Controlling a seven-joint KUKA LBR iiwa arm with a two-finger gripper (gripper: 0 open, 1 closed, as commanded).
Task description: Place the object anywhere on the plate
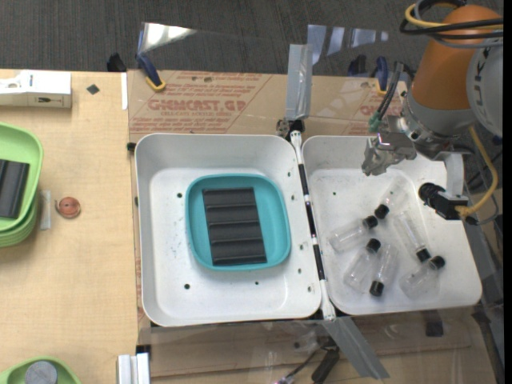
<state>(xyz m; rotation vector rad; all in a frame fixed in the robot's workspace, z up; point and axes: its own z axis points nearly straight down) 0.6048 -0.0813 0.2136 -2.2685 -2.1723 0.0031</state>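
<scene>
Risk lies in clear vials slipping from the gripper, whose opening cannot be told, before reaching the plate.

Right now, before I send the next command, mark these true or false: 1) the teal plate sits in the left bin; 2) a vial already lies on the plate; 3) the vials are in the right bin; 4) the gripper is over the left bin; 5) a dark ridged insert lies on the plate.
1) True: the teal plate sits in the left bin.
2) False: the plate carries the dark ridged insert, no vial.
3) True: the clear vials with black caps lie in the right bin.
4) False: the gripper is over the right bin's far edge.
5) True.
</scene>
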